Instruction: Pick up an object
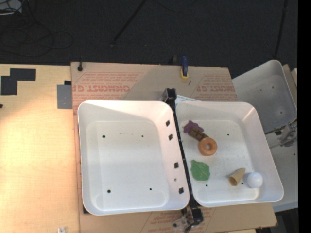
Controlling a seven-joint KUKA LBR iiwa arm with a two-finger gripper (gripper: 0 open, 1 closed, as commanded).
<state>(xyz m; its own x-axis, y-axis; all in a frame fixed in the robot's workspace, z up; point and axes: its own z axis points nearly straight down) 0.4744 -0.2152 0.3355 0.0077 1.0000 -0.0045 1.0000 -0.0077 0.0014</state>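
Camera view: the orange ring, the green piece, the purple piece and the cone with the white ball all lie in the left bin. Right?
Not quite. The camera view shows the orange ring, green piece, purple piece and cone with the white ball all in the right bin, not the left.

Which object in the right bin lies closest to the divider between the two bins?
The flat green leaf-shaped piece. It lies near the right bin's left wall; the purple piece, orange ring, tan cone and white ball sit farther right.

Four toys, perhaps, in right bin (252, 113)
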